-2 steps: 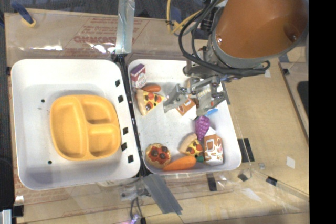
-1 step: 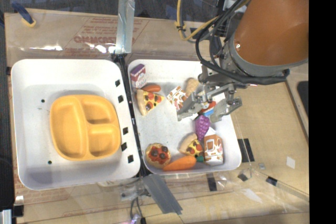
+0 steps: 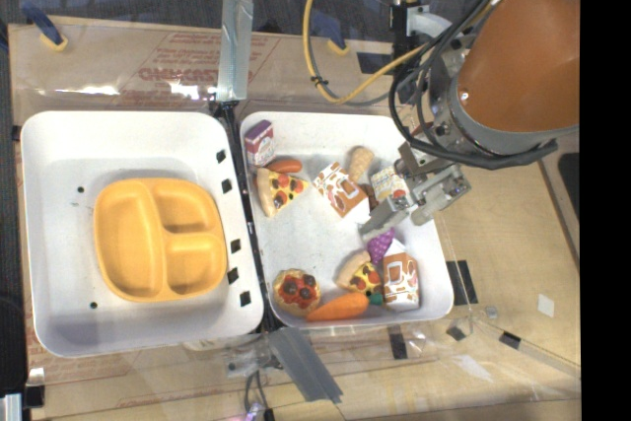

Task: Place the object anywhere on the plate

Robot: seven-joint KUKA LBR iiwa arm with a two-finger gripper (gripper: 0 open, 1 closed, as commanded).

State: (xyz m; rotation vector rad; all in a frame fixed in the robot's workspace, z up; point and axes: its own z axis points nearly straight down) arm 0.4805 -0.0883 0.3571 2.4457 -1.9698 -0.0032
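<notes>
Bench [image 3: 118,64] under everything, taped plastic sheet across it, carrying two shallow white bins side by side, prob. so picks come from one and drops go to the other. Arm [image 3: 523,54] next in size, grey w/ orange band, reaching in from the right and hanging over the right bin's [image 3: 325,123] far-right part. Left bin [image 3: 59,143] bears just the yellow plate [image 3: 158,237], three-compartment, sitting flat mid-bin w/ nothing on it, so task is not yet done. Right bin is crowded w/ toy food: pizza slice [image 3: 279,189] near the divider, small purple carton [image 3: 259,143] above it, red-white box [image 3: 339,189] mid-bin, pale round piece [image 3: 362,160] just beside that, round pizza [image 3: 297,289] and carrot [image 3: 337,308] along the near edge, another red-white box [image 3: 399,279] in the near-right corner w/ a purple piece [image 3: 380,243] just above it. Gripper [image 3: 394,202] is low among these, beside the mid-bin box; whether the jaws are spread or pinching, I cannot tell, too much clutter and cabling. Which item is the target is also unclear; whichever it is, it lies in the right bin, well apart from the plate.
</notes>
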